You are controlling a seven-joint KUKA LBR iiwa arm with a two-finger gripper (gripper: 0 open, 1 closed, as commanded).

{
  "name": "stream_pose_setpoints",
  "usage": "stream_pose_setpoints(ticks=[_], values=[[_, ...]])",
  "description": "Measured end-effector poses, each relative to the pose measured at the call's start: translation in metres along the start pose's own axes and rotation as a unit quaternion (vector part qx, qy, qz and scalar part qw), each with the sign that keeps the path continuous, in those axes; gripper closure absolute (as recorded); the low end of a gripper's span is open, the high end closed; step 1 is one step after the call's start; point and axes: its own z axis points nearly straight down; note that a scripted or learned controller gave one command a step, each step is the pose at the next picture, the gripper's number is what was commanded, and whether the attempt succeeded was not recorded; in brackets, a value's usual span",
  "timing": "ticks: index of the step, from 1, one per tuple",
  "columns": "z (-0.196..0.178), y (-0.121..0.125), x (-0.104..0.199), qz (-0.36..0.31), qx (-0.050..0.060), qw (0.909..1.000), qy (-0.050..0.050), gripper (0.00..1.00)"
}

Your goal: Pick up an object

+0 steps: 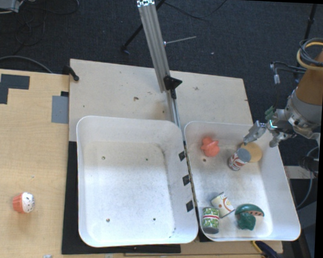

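Camera view: gripper (264,133) hangs over the right bin's (289,189) far right corner, jaws spread wide, nothing between them. Can (237,160) lies just below the jaws, a tan disc (254,154) touching it. Pink lump (209,146) sits left of the can. Green jar (211,220), paper cup (223,203) and green toy (247,216) cluster at the bin's near edge. Left bin (126,184) adjoins it. Small red-white toy (24,203) sits on the table (18,155), well left.

A robotics lab: white bins (125,235) on a tabletop (120,93), loose cables (23,63) across dark carpet (222,31).
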Motion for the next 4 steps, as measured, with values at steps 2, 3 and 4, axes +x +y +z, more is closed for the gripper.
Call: stream_pose_setpoints(ticks=[2, 3, 4], values=[[0.041, 0.002, 0.003, -0.002, 0.0, 1.0, 0.0, 0.0], [0.098, 0.009, 0.007, -0.002, -0.004, 1.0, -0.002, 0.0], [0.105, 0.012, 0.006, -0.002, -0.007, 1.0, -0.004, 0.0]])
